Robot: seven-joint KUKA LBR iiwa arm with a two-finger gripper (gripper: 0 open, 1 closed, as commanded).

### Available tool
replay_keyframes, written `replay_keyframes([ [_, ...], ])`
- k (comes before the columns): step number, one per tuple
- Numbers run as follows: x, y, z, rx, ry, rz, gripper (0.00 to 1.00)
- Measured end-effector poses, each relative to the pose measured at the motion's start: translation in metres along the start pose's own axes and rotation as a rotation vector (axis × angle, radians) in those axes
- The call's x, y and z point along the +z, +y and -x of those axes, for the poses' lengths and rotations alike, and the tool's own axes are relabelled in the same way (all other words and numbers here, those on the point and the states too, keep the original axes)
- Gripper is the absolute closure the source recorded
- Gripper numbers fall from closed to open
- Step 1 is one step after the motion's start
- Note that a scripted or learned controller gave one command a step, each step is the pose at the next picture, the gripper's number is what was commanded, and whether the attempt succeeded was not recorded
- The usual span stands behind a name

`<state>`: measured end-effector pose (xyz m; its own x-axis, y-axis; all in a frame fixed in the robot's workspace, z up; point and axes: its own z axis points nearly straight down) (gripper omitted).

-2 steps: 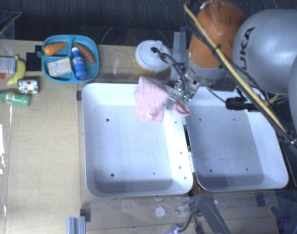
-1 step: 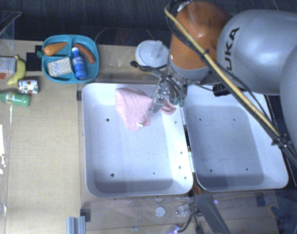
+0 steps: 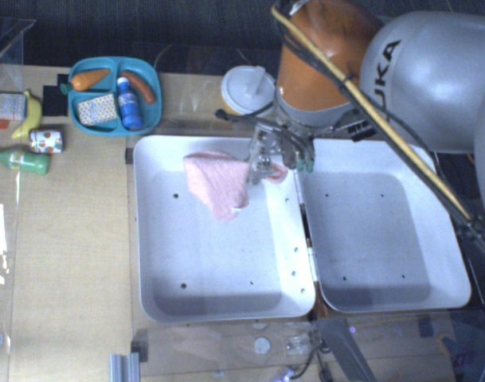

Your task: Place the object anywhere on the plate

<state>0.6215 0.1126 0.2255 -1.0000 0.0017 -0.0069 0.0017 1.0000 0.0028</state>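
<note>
Pink cloth [image 3: 217, 183] is seen in left bin [image 3: 158, 293], its right edge by the claw [image 3: 264, 164]; claw state can't be told. Judged grasp/lift step; plate must be located next.

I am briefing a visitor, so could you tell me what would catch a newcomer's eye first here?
The big grey arm with its orange band reaches in from the right, its gripper low over the left bin. A pink cloth lies in that bin beside the gripper. A blue tray of toy food sits at the upper left.
</note>
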Motion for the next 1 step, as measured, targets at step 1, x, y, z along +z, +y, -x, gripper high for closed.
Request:
replay_keyframes([
  [1, -0.0003, 0.0001, 0.0001, 0.0, 0.0, 0.0, 0.0],
])
